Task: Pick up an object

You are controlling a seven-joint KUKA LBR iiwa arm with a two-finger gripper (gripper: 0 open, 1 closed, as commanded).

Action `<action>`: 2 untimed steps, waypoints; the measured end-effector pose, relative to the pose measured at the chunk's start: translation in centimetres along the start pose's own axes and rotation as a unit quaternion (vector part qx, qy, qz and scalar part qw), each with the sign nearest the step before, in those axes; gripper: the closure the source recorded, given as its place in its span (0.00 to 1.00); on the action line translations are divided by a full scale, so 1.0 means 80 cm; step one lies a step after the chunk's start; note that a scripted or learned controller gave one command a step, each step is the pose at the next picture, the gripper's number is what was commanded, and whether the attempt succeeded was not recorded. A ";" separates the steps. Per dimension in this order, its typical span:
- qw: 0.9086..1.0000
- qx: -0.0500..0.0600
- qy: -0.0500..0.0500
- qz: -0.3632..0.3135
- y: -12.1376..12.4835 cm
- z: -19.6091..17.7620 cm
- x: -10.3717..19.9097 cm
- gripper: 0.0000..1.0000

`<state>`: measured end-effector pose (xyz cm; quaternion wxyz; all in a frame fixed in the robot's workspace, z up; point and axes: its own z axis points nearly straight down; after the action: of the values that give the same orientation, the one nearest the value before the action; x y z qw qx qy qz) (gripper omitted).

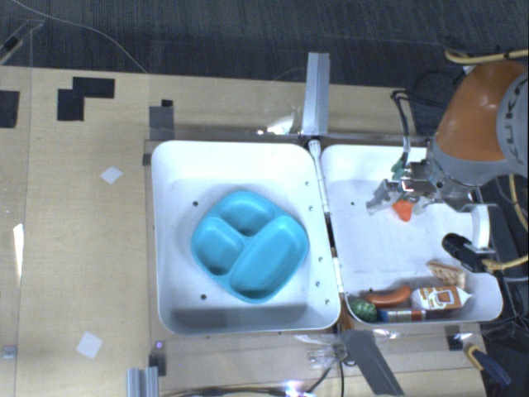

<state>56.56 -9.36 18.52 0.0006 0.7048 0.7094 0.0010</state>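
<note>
Orange object [402,211] sits right between your fingers [400,193], which close on it over the right bin [364,246]; a blue divided plate [250,245] fills the left bin [178,222].

1. Blue divided plate [250,245], bright turquoise, sits in the white left bin [178,180].
2. White right bin [364,246] too, with a small orange-red piece [402,212].
3. Green ball [361,308], orange-red sausage shape [388,296], brown-and-white carton [440,298].
4. Pale wood table [74,246], black squares [83,96].
5. Arm's band [475,114] is orange.
</note>
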 end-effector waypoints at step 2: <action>0.994 -0.003 -0.002 -0.105 0.056 0.084 -0.141 0.00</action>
<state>61.12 -20.58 11.82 0.0037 0.6263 0.7796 0.0015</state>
